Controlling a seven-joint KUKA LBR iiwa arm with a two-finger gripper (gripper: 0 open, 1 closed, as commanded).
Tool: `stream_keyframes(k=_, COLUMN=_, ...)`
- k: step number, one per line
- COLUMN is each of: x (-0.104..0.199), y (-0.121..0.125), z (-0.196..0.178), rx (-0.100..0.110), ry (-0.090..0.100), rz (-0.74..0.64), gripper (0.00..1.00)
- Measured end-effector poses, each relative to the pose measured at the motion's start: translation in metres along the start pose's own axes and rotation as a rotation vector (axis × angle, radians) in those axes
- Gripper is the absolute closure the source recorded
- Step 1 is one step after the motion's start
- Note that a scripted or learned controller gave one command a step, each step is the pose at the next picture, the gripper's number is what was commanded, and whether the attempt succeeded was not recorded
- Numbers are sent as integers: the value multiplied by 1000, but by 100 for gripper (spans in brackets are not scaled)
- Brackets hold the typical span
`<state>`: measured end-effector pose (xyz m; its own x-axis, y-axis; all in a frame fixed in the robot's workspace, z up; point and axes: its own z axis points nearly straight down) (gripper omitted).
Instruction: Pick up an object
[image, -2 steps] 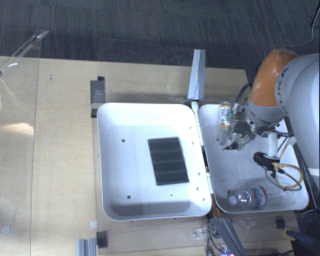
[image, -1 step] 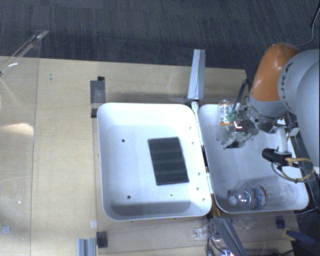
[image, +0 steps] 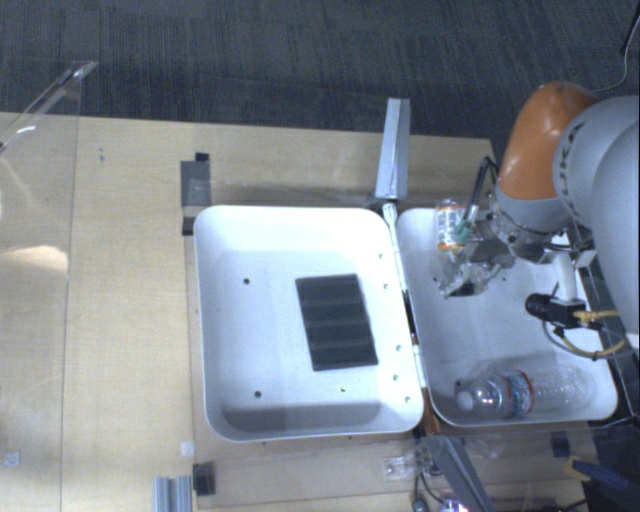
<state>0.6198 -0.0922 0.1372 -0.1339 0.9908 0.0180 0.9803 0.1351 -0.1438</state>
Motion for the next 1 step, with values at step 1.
stream_keyframes(k=1, x=-35, y=-23, z=24, rx=-104, ry=-12, rz=-61, gripper=100)
